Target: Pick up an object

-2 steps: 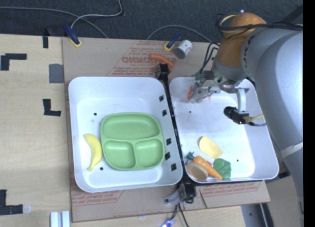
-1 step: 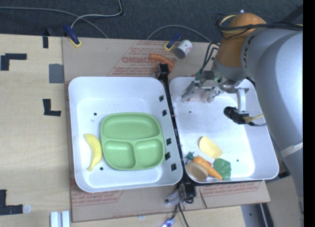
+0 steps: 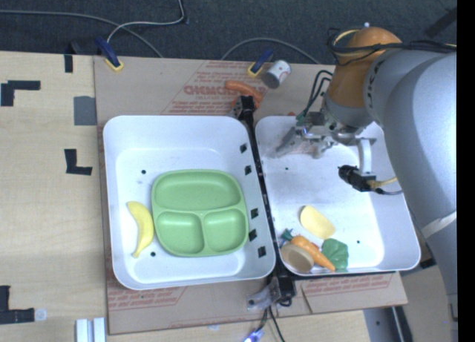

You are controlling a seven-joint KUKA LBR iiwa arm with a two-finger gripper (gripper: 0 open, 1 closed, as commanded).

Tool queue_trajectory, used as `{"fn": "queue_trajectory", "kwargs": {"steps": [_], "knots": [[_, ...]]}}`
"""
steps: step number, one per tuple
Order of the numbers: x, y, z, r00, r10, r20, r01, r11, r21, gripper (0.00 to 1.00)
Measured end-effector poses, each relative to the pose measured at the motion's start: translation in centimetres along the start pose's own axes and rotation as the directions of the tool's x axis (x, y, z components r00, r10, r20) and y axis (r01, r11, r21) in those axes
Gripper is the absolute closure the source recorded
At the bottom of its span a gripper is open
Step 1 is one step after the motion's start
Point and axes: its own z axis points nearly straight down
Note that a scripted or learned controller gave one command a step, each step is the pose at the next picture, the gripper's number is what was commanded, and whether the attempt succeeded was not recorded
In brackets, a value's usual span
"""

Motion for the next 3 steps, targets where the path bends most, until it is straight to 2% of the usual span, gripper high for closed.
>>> {"fn": "queue_trajectory", "kwargs": {"steps": [1,2,3], "knots": [[-0.3,0.0,0.0,1.0,-0.001,0.0,0.001,1.0,0.0,0.0],[-0.3,0.0,-1.0,1.0,-0.002,0.002,0.002,1.0,-0.001,1.0],[-5.1,-5.2,-4.4,1.0,0.002,0.001,-0.002,1.0,0.002,1.0]]}}
